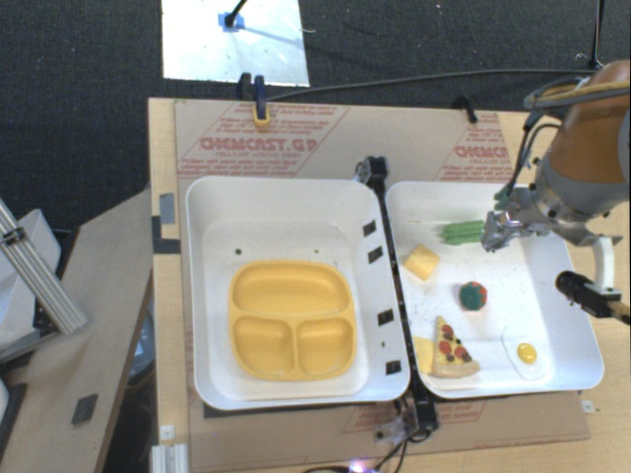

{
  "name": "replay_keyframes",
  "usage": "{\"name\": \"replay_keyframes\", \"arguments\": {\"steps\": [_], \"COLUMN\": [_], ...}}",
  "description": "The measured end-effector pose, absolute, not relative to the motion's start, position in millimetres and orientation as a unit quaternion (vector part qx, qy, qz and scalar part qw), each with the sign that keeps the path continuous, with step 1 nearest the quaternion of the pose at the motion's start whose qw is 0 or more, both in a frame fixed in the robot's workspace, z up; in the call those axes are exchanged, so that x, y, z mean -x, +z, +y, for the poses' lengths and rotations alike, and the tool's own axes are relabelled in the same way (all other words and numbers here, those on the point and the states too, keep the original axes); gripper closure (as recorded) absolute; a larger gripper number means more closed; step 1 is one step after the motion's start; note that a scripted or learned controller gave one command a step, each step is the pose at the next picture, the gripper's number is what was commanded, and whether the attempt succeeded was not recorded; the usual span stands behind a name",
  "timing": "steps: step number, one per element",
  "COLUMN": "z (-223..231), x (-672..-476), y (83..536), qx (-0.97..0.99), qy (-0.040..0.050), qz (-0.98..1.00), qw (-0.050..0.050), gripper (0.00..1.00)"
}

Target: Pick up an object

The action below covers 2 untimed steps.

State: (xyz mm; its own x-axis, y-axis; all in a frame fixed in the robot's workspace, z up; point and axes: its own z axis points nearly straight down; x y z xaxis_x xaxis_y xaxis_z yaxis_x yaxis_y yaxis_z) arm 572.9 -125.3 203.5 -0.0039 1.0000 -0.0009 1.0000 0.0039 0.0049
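Claw low in right bin, touching green vegetable at its left; finger spacing impossible to tell. Cheese cube and round green-red toy lower left. Likely fault: off-centre closing, nudging vegetable toward bin wall.

A yellow three-compartment plastic tray lies in the left white bin. In the right white bin, a green ridged toy vegetable lies far, a pale yellow cheese block nearer and left, and a green-and-red ball at centre. A toy pizza slice lies near-left, a fried egg toy to its right.
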Motion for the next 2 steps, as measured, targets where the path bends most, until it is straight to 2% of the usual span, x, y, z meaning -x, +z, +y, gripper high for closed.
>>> {"name": "replay_keyframes", "arguments": {"steps": [1, 2], "z": [-124, -70], "x": [-572.1, -564.8], "y": [247, 253], "qx": [-0.705, -0.704], "qy": [0.0016, 0.0012], "qz": [0.709, 0.711], "qw": [0.002, 0.0], "gripper": [1.0, 1.0]}}
